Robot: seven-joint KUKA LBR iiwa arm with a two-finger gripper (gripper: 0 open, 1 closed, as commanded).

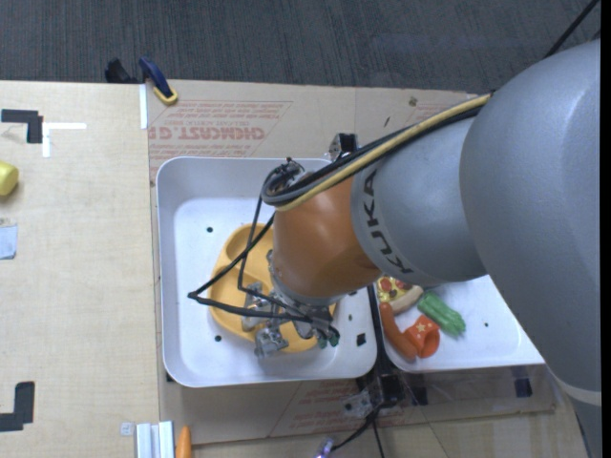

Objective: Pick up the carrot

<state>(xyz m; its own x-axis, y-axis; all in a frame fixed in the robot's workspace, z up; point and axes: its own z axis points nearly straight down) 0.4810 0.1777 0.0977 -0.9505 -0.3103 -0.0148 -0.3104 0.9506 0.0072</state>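
An orange-red tapered piece that looks like the carrot (pixel 392 331) lies in the right bin (pixel 496 337), along its left wall and partly hidden by the arm. My gripper (pixel 271 340) hangs low in the left bin (pixel 186 256), over a yellow plate-like object (pixel 227 289). It is well to the left of the carrot, across the wall between the bins. The orange wrist band (pixel 320 241) covers most of the gripper from above.
Beside the carrot in the right bin lie a red pepper-like piece (pixel 425 338), a green item (pixel 442 313) and a hot-dog-like toy (pixel 399 295). A yellow object (pixel 6 178) sits on the bench at far left. Black cables loop around the wrist.
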